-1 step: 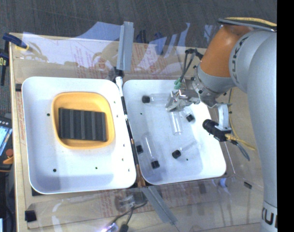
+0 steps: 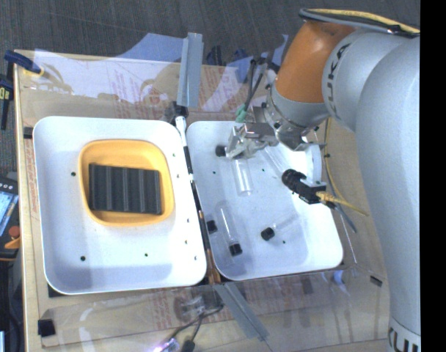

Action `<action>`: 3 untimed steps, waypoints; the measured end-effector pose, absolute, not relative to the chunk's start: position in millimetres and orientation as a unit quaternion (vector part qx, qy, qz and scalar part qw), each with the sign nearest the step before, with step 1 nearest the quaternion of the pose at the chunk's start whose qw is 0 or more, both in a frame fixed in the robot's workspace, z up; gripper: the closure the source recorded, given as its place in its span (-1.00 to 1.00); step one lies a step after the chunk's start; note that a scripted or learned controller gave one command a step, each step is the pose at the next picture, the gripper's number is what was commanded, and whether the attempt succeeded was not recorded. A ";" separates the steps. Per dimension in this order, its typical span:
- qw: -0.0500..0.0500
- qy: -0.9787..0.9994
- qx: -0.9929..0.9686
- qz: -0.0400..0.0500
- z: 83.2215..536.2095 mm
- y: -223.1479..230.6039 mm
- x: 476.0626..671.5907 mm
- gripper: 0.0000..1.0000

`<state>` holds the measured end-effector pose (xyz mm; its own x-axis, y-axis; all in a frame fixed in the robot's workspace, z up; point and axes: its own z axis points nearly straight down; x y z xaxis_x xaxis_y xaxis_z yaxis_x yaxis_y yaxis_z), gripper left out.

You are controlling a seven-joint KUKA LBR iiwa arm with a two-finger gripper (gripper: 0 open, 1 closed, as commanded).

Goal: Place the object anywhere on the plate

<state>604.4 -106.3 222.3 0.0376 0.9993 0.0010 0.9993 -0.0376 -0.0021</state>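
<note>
The camera view shows two white bins side by side. In the left bin (image 2: 54, 196) lies a yellow plate (image 2: 126, 182) with a dark ridged middle. In the right bin (image 2: 322, 244) lie several clear tubes with black caps; one tube (image 2: 243, 176) lies just below the gripper (image 2: 241, 144), apart from the plate. The gripper hangs over the upper part of the right bin. I cannot tell if its fingers are spread or closed, or if they touch the tube.
</note>
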 end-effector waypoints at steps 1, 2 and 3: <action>0.000 -0.770 -0.639 0.000 223.7 -56.0 625.1 1.00; 0.002 -0.832 -0.554 0.001 200.1 -43.5 622.1 1.00; 0.002 -0.832 -0.554 0.001 200.3 -43.8 622.2 -1.00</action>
